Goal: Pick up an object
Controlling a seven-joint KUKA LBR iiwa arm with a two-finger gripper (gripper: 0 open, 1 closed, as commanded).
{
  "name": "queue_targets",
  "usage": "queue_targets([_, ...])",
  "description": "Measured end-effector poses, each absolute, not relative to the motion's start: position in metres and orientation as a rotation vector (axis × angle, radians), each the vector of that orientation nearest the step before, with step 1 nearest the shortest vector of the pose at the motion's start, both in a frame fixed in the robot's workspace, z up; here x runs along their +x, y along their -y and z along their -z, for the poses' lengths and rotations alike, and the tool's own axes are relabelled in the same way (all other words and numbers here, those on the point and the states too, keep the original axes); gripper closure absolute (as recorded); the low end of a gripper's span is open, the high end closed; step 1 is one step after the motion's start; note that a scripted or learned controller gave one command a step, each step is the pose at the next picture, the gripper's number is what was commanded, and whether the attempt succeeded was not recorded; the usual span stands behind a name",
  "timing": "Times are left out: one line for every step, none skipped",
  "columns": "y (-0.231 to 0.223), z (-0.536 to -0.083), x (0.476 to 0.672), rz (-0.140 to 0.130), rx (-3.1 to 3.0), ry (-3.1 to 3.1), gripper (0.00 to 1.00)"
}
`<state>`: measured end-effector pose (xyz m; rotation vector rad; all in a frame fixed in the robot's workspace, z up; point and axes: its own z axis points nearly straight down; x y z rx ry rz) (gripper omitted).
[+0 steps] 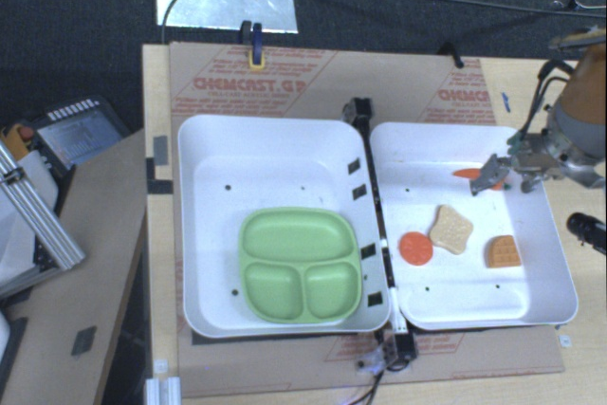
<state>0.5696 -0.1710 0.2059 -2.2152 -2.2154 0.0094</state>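
Observation:
The right bin holds several small things. An orange-red disc lies beside a beige toast-shaped piece, and an orange waffle-like piece lies to their right. A thin orange piece lies near the bin's far side. My gripper hangs over the far right part of this bin, just right of the thin orange piece. Its two fingers stand apart, open, with nothing showing between them. The left finger partly hides the thin piece's right end.
The left bin holds a green divided plate toward its front. A black strip runs between the bins. A yellow clamp sits at the bench's back edge. Grey equipment stands to the left of the bench.

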Motion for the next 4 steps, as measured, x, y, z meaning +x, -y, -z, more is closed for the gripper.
queue_targets([0.171, -0.213, 0.572, 0.001, -2.219, 2.225, 0.0])
queue_targets([0.162, -0.155, 0.569, -0.002, -2.217, 2.222, 0.0])
queue_targets([0.154, -0.103, 0.561, -0.002, -2.218, 2.221, 0.0])
queue_targets([0.154, -0.088, 0.564, 0.004, -2.223, 2.225, 0.0])
